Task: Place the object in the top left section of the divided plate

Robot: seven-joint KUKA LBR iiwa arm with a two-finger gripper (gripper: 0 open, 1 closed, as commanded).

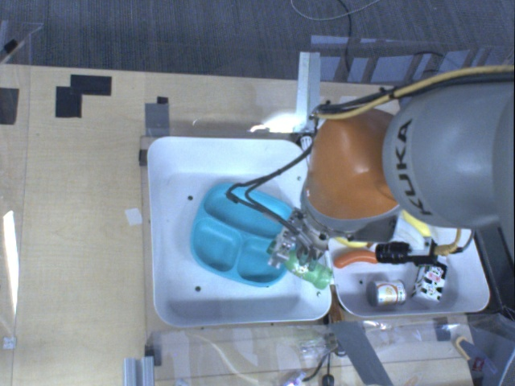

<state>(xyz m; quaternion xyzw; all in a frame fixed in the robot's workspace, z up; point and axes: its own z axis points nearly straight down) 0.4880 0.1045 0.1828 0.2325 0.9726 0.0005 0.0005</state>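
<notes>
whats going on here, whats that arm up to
A grey and orange robot arm reaches into the left white bin, its gripper at the right edge of a blue divided plate. A green object lies right at the gripper, beside the plate. The right bin contains a can and an orange item.

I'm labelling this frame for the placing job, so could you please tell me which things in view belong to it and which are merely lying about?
Belonging to the job:
- blue divided plate in the left bin
- green object by the tool, at the plate's right edge

Lying about, in the right bin:
- orange piece
- metal can
- black-and-white item
</notes>
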